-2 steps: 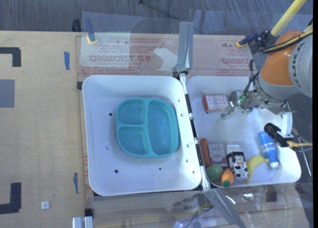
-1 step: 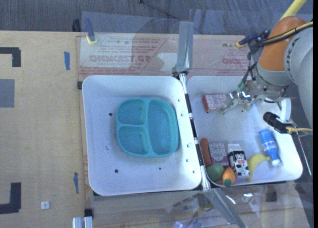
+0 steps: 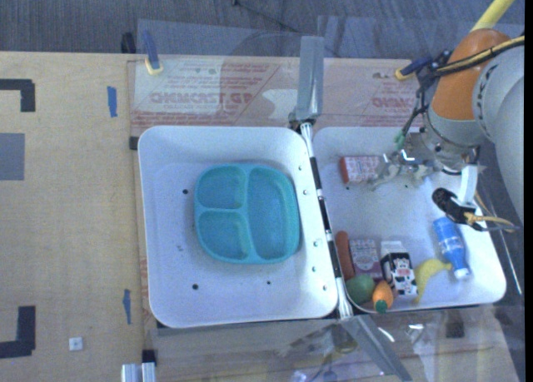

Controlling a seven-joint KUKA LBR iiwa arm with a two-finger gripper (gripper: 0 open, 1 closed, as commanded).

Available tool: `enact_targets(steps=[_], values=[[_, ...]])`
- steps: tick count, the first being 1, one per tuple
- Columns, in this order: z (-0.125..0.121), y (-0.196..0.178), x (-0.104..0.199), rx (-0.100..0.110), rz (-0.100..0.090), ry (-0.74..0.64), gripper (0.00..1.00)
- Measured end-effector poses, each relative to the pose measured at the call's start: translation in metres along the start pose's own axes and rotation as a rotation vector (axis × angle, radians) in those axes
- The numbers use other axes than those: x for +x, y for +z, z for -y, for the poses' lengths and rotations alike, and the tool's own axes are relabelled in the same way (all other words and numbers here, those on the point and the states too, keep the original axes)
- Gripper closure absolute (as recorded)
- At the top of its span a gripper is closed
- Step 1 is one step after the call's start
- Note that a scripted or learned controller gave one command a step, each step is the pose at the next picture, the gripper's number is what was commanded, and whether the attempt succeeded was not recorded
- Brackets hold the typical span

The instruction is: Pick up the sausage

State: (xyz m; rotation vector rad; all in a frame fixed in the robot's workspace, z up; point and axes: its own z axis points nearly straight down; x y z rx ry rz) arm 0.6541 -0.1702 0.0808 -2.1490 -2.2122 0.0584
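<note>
The sausage (image 3: 343,254), a slim reddish-brown stick, lies along the left wall of the right bin (image 3: 416,205), near the front. My gripper (image 3: 390,172) hangs over the back part of that bin, just right of a red and white packet (image 3: 361,168). It is well behind the sausage and to its right, and apart from it. Nothing shows in its grasp.
Beside the sausage lie a small pale packet (image 3: 364,251), a black and white carton (image 3: 400,272), a green fruit (image 3: 361,287), an orange carrot (image 3: 382,295), a banana (image 3: 429,274) and a blue bottle (image 3: 450,247). The left bin (image 3: 166,164) holds a teal divided plate (image 3: 247,212).
</note>
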Motion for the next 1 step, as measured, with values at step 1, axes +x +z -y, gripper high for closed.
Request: enact_targets(steps=[1], values=[[0.0274,-0.0037,-0.0239,-0.07,0.017,-0.041,0.0]])
